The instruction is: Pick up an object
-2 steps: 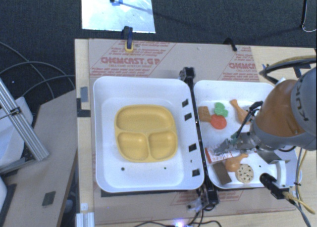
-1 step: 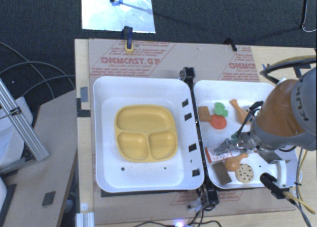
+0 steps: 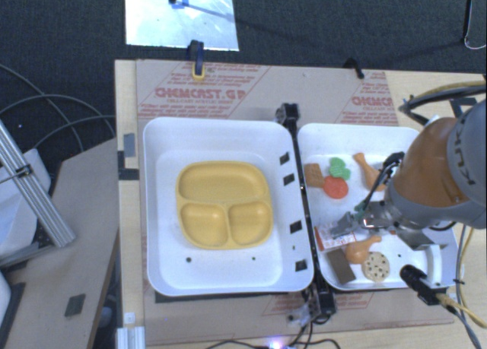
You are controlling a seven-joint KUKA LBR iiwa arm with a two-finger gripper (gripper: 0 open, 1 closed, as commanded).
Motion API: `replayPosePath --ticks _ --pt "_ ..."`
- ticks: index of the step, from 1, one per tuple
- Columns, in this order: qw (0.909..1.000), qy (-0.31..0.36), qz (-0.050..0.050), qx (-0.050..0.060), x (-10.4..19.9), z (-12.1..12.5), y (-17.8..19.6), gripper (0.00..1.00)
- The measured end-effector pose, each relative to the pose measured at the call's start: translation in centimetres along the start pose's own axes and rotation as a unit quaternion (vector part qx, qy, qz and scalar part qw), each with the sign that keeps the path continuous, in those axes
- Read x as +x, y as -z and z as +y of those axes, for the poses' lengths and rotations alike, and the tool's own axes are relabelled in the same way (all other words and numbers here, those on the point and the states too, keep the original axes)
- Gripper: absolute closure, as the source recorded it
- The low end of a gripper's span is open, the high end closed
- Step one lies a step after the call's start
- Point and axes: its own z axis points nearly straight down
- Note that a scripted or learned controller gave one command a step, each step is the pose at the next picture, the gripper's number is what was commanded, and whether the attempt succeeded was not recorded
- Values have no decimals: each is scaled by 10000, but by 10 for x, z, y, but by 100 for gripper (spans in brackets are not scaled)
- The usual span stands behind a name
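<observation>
While the arm leans in from the right, here is how things stand.

Gripper: the gripper (image 3: pixel 351 222) is down low in the right bin (image 3: pixel 323 136), near the bin's left wall; whether it is released or clenched I cannot tell, the view is too small and cluttered there.
Under the gripper: a flat white-and-red packet (image 3: pixel 329 238) lies right beside the tip; touching or not, I cannot say.
Just in front: an orange toy drumstick (image 3: pixel 362 249), then a round cookie (image 3: pixel 375 266) and a dark flat piece (image 3: pixel 342 270) by the bin's near edge.
Behind the gripper: a red round toy (image 3: pixel 335 187) touching a green leafy toy (image 3: pixel 339 166), a brown cracker (image 3: pixel 313 175) to their left, another drumstick (image 3: pixel 366 169) to their right.
Arm: the grey arm (image 3: pixel 445 180) with its orange band covers the right bin's right side.
Left bin: the left bin (image 3: pixel 163 256) holds a yellow divided plate (image 3: pixel 224 204), sitting well apart from the gripper.
</observation>
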Motion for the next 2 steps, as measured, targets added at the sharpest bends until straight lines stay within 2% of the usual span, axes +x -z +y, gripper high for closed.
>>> replayPosePath --ticks 1,2 --pt "10000 7 17 0 -10 39 -20 0" --pt "10000 21 0 -53 31 72 83 0"
